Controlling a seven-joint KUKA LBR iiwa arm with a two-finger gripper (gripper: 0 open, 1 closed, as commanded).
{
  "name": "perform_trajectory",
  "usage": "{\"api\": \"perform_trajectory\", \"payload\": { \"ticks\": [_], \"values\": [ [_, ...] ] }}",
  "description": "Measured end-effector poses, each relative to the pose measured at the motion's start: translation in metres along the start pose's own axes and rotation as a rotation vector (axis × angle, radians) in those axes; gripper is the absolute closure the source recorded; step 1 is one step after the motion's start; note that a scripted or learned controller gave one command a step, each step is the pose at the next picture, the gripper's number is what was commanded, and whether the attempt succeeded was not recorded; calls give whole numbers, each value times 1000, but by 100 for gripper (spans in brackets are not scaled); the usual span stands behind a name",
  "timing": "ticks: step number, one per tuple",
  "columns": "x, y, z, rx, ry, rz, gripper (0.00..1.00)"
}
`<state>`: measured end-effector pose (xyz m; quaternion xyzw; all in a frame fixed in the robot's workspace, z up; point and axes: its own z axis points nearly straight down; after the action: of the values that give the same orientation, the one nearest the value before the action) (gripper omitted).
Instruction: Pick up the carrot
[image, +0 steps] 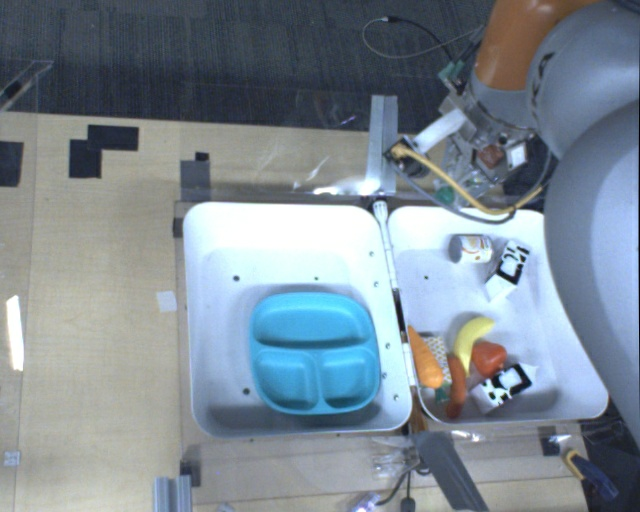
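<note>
- Starting at your far left, the pale wooden bench (90, 330) carries black block-shaped markings near its back edge.
- Moving in, you've got the left shallow white bin (215, 300), and sitting in its front half is a light blue plastic tray with three compartments (315, 350), one long section at the back and two smaller ones in front.
- Cross the divider and you're in the right shallow white bin (560, 340). The task's thing, the orange carrot (428, 362), lies in the front left corner there, right against the wall next to the divider.
- Just beside it on the right you see a reddish sausage-shaped item (457, 384), then a yellow banana (472, 335) touching a red rounded piece (489, 356).
- A white block with black markings (503, 385) sits at the front, another white-and-black piece (508, 268) and a small pale can (470, 247) sit further back.
- Up at the top right, the gripper (480, 160) hangs over the back rim of the right bin, well apart from the carrot; you can't tell how it is set from here.
</note>
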<state>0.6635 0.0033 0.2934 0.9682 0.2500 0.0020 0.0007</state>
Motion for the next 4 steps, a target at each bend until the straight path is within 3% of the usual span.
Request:
{"api": "perform_trajectory", "payload": {
  "ticks": [1, 2, 3, 4],
  "values": [
    [-36, 25, 110, 3, -4, 38, 100],
    [23, -71, 83, 3, 0, 52, 100],
    [-48, -110, 110, 3, -4, 33, 100],
    [-19, -12, 110, 2, -4, 94, 100]
  ]
}}
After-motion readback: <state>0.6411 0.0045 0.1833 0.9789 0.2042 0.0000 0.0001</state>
